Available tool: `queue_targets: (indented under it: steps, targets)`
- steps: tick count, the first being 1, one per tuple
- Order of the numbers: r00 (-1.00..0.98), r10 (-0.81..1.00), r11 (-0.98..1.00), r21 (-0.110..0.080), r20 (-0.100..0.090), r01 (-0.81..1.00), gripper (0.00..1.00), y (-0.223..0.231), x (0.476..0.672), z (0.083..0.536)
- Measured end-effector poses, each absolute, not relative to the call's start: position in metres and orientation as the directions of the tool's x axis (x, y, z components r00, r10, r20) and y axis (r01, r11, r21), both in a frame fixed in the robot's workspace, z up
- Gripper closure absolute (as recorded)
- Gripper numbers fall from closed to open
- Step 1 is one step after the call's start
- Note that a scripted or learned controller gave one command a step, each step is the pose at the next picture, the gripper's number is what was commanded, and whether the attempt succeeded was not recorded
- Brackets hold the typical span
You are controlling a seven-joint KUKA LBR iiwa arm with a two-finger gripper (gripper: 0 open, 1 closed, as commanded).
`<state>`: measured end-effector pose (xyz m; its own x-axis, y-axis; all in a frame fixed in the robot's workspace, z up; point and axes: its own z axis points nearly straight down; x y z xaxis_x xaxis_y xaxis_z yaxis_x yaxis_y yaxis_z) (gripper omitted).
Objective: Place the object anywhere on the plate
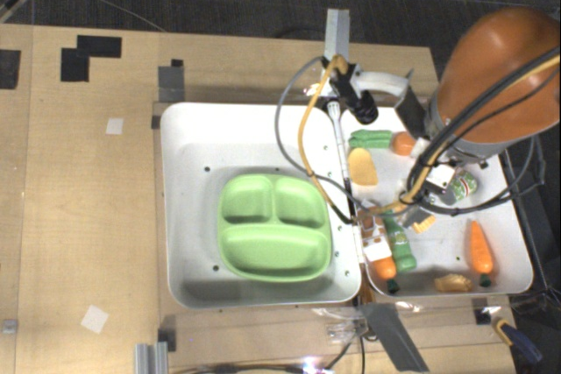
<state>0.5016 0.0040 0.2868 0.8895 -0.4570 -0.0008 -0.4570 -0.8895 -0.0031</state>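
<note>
A green divided plate lies in the left white bin; its compartments hold nothing. My gripper hangs low over the middle of the right bin, under the orange wrist band. Just below it lie a green stick-shaped toy and a small yellow piece. Cables and the wrist hide what is directly at the gripper.
The right bin also holds a tan slice, a green pod, an orange lump, a carrot, a tan piece and an orange-white piece. Cables loop over the wall between the bins.
</note>
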Motion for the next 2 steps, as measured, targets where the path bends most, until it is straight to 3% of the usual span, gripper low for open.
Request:
queue_targets:
  steps: [1,2]
  targets:
    - [0.870,-0.493,-0.870,-0.007,0.009,-0.493,1.00,-0.032,0.584,0.442]
    - [0.752,-0.659,-0.752,-0.007,0.003,-0.659,1.00,-0.062,0.607,0.487]
